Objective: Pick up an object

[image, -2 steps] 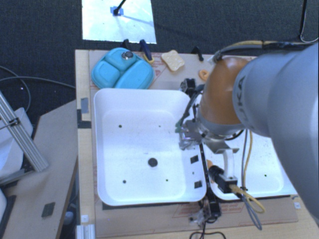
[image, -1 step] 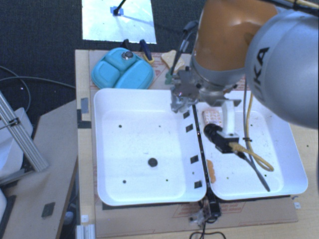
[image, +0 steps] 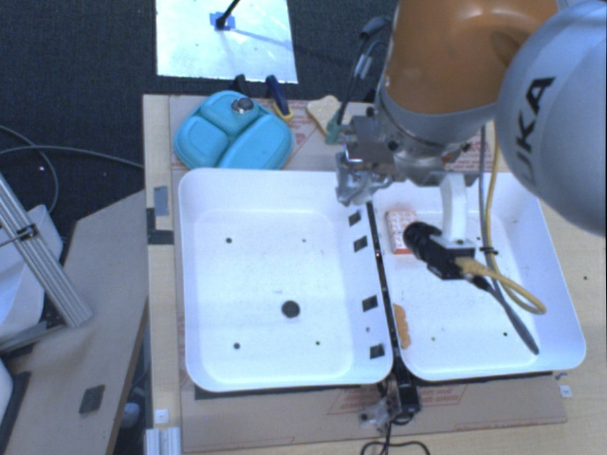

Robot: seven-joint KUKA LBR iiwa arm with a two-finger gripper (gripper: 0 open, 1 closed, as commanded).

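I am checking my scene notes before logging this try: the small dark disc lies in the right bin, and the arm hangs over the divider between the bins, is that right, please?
Not quite: the camera view shows the small dark disc lying in the left bin, not the right bin. The rest holds: the arm hangs over the divider between the bins.

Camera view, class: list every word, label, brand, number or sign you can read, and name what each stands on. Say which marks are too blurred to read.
"UKA", the visible end of the brand lettering, cut off at the picture's edge: on the grey arm casing.
Red print on the brown cardboard sheet under the shallow white bins: too blurred to read.
Small white and orange packet in the right bin: no readable text.
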